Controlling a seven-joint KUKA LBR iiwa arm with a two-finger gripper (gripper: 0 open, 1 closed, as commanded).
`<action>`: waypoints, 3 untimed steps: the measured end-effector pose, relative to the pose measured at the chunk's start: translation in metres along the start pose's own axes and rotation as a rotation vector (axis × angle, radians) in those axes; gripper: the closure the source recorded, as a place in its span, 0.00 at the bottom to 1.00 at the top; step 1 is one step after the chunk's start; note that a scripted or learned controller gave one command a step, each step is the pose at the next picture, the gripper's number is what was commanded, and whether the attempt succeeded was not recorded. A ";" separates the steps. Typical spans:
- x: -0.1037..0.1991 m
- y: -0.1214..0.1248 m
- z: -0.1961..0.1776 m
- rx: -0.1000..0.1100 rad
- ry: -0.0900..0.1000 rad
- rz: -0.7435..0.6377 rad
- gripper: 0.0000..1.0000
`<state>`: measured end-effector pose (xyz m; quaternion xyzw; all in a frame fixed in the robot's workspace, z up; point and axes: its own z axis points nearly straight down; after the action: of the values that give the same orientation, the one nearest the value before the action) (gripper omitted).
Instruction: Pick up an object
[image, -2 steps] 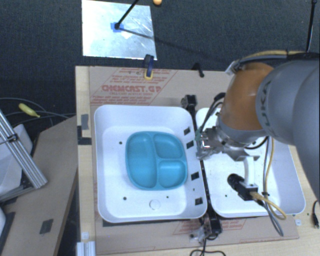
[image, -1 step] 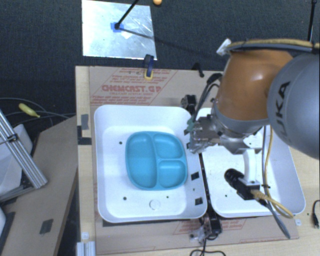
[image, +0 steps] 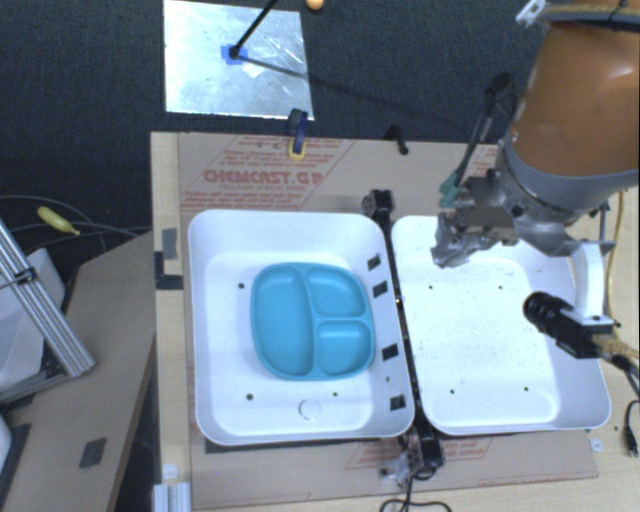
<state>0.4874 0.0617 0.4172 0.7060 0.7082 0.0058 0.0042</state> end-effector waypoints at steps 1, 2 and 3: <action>0.021 0.000 -0.023 0.010 -0.001 -0.002 1.00; 0.079 0.000 -0.017 0.012 0.000 -0.003 1.00; 0.033 0.004 -0.045 0.010 -0.002 0.004 1.00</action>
<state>0.4904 0.0942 0.4624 0.7074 0.7068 0.0018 0.0014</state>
